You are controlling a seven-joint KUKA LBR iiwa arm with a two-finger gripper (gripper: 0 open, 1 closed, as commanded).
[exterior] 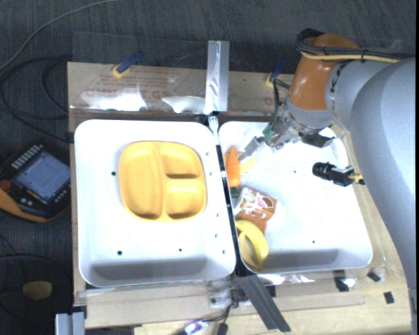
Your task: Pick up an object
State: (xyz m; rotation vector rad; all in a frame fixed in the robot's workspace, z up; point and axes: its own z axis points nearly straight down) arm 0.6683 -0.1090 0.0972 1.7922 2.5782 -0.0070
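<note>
My gripper (257,144) hangs low over the far left part of the right bin (314,236), pointing left. Just beside its tip lies an orange carrot (232,165) with a green end, along the bin's left wall. Nearer the front rests a small orange and white carton (255,206), and a yellow banana (252,244) curls in the front left corner. Nothing shows in the gripper's hold.
The left bin (98,257) holds a yellow divided plate (163,179) in its middle. The grey arm with its orange band (314,82) comes in over the right bin's far right side. A ridge (222,187) separates the two bins.
</note>
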